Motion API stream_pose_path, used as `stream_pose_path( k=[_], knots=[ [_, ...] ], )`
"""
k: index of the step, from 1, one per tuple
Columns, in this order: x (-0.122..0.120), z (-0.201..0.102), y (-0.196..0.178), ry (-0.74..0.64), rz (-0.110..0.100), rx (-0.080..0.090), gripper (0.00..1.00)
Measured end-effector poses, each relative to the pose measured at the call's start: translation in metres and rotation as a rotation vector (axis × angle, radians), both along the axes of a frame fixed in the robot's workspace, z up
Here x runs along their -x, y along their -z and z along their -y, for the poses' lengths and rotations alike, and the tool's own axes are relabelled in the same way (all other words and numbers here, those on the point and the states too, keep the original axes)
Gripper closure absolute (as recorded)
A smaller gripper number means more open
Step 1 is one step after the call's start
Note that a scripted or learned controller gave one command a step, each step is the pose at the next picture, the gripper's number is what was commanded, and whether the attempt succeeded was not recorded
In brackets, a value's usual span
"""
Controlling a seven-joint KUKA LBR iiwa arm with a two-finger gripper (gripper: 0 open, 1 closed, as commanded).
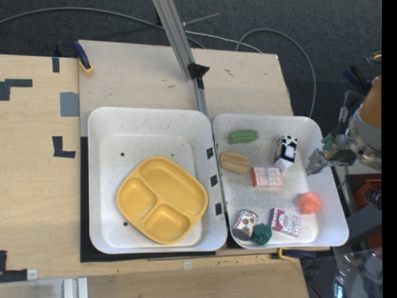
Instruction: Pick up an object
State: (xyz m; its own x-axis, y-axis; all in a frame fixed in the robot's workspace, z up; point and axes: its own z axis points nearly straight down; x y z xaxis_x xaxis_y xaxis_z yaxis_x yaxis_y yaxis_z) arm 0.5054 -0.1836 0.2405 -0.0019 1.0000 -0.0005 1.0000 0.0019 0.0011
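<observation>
Nearest, a green toy (261, 233) and carton (286, 221) crowd the right bin's (332, 225) six o'clock rim. The gripper (316, 161) hangs at three o'clock, grip unreadable, beside the cow-patterned carton (286, 151), likely its target.

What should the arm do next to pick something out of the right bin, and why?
Probably move the gripper inward and lower it over the orange ball or the black-and-white cow toy. The gripper sits at the right bin's right rim with nothing seen between its fingers, and those two objects lie nearest to it.
</observation>
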Motion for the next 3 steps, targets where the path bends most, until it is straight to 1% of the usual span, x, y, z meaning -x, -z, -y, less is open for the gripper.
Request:
stream_pose_path(
  k=[1,2,3],
  knots=[
    [-0.021,-0.049,0.006,-0.005,-0.002,-0.001,1.00],
    [-0.029,-0.104,0.018,-0.005,-0.004,-0.002,1.00],
    [-0.035,-0.155,0.008,-0.006,-0.002,-0.002,1.00]
  ],
)
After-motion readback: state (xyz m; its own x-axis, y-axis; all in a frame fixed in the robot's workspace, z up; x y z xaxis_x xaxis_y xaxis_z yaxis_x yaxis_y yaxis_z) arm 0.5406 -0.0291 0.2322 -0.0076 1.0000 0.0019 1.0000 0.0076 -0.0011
